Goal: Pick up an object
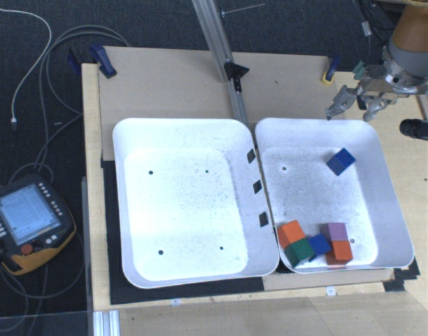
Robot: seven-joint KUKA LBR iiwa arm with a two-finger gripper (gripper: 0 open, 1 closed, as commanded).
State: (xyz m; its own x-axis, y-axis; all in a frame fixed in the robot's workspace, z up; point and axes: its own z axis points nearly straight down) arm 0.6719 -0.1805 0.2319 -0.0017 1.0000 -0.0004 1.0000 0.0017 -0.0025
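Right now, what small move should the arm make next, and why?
Probably bring the hand down and toward the lone blue block in the right bin. The hand hangs open above the bin's far rim, holding nothing, and that block stands apart from the cluster at the near edge, so it looks easiest to grasp.

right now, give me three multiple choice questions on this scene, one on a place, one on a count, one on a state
1. Where does the lone blue block lie?
A. left bin
B. upper part of the right bin
C. on the bench outside the bins

2. How many blocks sit clustered at the right bin's near edge?
A. two
B. five
C. eight

3. Where is the gripper?
A. above the far edge of the right bin, holding nothing
B. down in the left bin
C. lifting the blue block

Answers: 1 B, the block lies alone, apart from the cluster. 2 B, orange, green, blue, purple and red-orange. 3 A, the open fingers hang by the rim with nothing between them.
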